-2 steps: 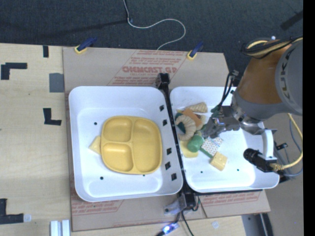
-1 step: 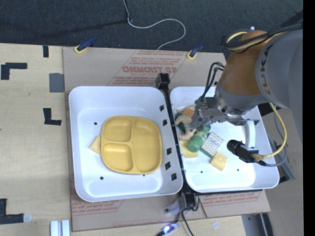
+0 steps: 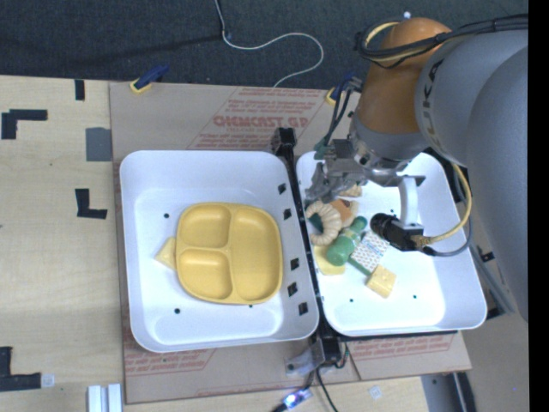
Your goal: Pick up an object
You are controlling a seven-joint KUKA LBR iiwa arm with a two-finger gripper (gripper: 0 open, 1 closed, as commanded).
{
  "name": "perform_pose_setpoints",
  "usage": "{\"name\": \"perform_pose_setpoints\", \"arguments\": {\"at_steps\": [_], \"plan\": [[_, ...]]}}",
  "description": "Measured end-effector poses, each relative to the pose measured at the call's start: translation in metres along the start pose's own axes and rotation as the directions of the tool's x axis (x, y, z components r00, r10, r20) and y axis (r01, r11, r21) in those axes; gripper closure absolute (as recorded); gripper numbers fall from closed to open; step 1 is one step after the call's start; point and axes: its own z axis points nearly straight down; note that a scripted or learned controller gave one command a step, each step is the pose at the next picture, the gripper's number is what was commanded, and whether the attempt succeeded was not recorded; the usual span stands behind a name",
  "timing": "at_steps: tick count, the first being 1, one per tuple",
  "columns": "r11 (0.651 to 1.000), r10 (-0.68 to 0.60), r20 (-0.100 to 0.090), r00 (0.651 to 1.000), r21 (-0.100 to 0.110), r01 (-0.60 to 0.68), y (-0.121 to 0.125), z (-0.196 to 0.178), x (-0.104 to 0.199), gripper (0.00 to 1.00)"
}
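Gripper (image 3: 330, 197) is low over the clutter at the right bin's (image 3: 446, 312) left edge; jaws' state, can't tell. I'd single out the green bottle (image 3: 341, 247).

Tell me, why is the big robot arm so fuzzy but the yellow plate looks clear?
In the camera view, the grey arm sits nearest the lens, so it looks big and soft-edged, while the yellow divided plate lower down stays sharp. The light is even: the left white bin shows only faint shadow along its walls, and the orange band carries a small shine.
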Motion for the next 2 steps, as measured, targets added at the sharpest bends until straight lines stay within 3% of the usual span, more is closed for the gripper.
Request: {"name": "perform_pose_setpoints", "arguments": {"at_steps": [1,2], "plan": [[1.0,0.006,0.002,1.0,0.004,-0.006,-0.0158,-0.0029,-0.0038,1.0],[1.0,0.004,0.002,1.0,0.003,-0.004,-0.0075,-0.0039,-0.0054,1.0]]}}
